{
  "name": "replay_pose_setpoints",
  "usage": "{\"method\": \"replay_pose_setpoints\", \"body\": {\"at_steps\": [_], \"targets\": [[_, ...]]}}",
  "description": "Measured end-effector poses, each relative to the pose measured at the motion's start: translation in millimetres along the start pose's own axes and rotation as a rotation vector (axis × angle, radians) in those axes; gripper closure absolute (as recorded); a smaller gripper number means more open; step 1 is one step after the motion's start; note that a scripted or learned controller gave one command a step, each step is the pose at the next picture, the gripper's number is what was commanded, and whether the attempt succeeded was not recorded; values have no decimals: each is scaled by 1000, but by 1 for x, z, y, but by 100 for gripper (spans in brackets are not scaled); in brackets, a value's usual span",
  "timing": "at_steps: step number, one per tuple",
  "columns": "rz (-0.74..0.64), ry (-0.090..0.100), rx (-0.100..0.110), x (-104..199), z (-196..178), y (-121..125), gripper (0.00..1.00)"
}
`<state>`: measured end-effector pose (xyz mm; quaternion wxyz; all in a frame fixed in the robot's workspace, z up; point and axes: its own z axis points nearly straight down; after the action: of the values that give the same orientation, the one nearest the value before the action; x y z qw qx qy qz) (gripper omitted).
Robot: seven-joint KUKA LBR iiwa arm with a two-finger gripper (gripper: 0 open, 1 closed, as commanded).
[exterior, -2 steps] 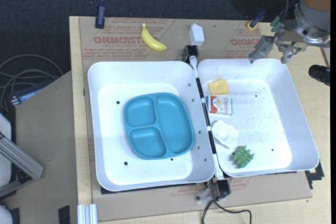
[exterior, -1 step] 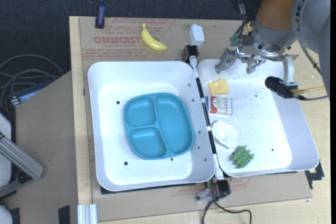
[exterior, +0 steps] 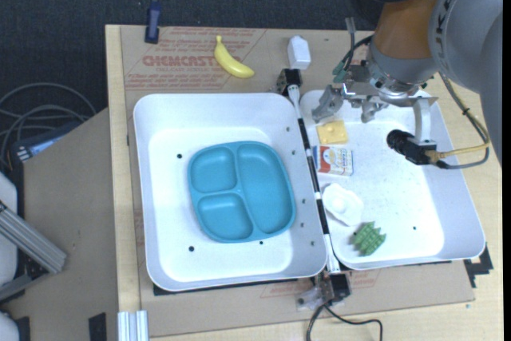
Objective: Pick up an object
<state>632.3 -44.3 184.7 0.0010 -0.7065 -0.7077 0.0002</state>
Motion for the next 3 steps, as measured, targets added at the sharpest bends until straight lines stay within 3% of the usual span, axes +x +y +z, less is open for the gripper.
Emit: {"method": "replay_pose_setpoints", "body": {"at_steps": [1, 2, 3], "targets": [[1, 0, 1, 6, 0, -6, 0], [2, -1, -3, -5, 0, 2, 0], [0, -1, -3, 5, 0, 8, 0]]}}
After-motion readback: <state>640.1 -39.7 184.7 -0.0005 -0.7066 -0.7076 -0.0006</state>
